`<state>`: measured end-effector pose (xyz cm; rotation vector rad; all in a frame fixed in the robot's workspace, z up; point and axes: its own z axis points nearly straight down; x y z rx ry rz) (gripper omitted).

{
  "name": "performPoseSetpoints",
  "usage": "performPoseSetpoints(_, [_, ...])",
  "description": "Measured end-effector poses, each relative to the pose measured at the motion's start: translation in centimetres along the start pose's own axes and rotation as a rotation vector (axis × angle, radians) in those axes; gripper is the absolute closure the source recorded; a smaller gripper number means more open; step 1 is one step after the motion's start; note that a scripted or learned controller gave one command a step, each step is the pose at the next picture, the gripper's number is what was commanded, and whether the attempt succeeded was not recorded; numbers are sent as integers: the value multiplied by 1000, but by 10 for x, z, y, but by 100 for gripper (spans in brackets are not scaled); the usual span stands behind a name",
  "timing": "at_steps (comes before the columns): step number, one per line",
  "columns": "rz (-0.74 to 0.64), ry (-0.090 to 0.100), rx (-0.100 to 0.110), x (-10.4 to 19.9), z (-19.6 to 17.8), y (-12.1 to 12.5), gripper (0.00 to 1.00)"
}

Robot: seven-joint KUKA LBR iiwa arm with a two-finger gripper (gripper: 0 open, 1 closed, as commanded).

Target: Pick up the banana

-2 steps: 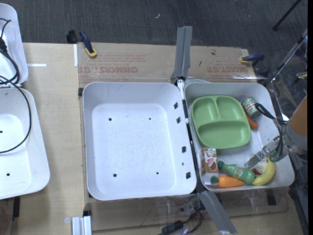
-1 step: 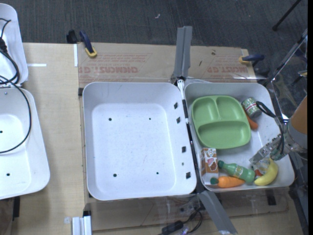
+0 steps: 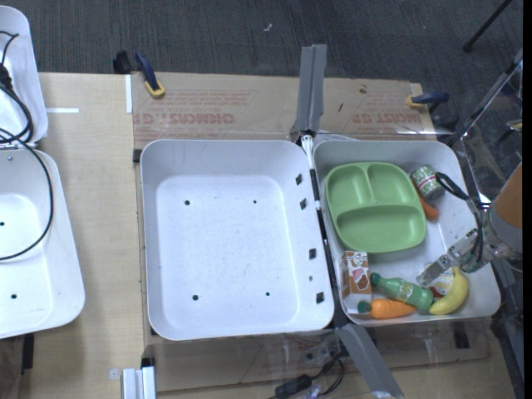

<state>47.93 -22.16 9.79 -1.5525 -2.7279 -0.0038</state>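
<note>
Tool (image 3: 439, 266) hangs just above the banana (image 3: 451, 296) in the right bin (image 3: 474, 181) near the green bottle (image 3: 404, 290), finger state unclear.

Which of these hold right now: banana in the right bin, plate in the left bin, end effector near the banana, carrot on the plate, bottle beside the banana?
1. The banana lies in the right bin. True.
2. The green plate sits in the left bin. False: it is in the right bin.
3. The end effector is just above the banana. True.
4. The carrot lies on the plate. False: it lies on the bin floor, near the front wall.
5. The green bottle lies beside the banana. True.
</note>
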Motion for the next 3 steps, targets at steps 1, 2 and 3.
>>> performPoseSetpoints(1, [0,2,-1,0,-7,2,100])
performPoseSetpoints(2, [-232,4,9,39,10,52,100])
performPoseSetpoints(3, [-223,-10,5,4,-124,108,100])
